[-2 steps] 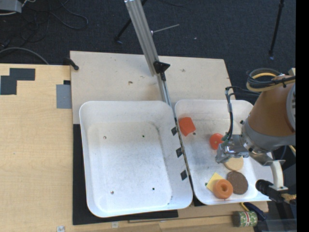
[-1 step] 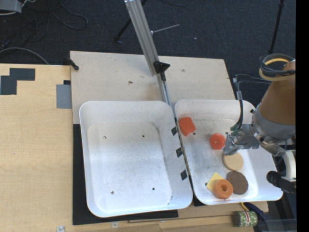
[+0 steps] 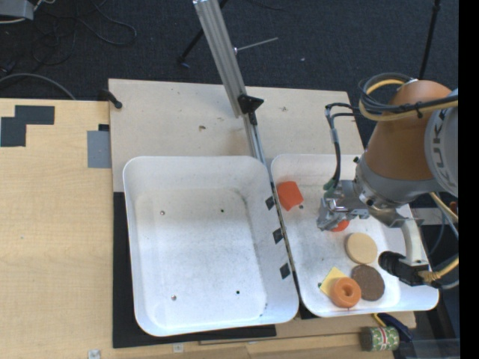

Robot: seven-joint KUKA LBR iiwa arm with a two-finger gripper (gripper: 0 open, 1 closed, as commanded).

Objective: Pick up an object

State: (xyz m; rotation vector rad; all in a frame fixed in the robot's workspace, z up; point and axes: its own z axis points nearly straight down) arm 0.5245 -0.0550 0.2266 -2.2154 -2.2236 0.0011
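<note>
In the right bin (image 3: pixel 314 290) the gripper (image 3: pixel 333 217) hovers near the orange block (image 3: pixel 289 194), can't tell how its jaws stand, so I'd guess it's lining up and next needs to drop onto something.

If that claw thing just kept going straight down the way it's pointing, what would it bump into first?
Probably the bare floor of the right bin. The end effector points down between the orange block and tan disc, though depth is unclear.

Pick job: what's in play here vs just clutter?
In play: gripper; right bin with orange block, tan disc, brown disc, orange ring, yellow piece.
Clutter: left bin, metal rail, can, floor cables.
</note>
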